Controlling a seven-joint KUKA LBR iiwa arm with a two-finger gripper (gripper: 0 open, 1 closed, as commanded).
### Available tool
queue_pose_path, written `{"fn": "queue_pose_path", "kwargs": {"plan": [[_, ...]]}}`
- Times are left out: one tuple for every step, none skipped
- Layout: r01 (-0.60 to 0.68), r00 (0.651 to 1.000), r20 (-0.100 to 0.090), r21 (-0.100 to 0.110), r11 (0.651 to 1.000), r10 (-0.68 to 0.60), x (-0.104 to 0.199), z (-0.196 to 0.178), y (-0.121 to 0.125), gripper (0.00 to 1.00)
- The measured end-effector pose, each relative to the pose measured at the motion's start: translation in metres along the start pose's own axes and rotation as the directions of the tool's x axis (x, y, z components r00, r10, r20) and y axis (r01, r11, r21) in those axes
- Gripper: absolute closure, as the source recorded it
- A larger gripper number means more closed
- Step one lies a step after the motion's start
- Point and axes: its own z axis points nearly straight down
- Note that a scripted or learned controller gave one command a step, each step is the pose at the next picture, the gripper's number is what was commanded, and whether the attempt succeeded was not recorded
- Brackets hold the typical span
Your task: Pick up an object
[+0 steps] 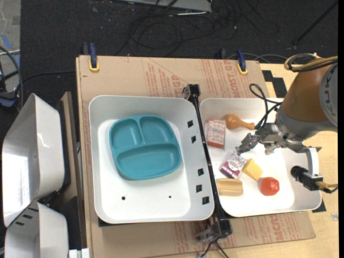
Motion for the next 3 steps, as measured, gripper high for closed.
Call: {"fn": "queue_pose_path", "kwargs": {"plan": [[0.0,1.0,-0.002,-0.008,1.0,0.0,0.001,0.05,0.002,0.0],[0.001,1.0,-0.001,-0.015,1.0,-0.001,0.001,0.035,0.005,1.0],[0.005,1.0,0.002,-0.009,1.0,-0.005,0.004,-0.01,0.011,1.0]]}}
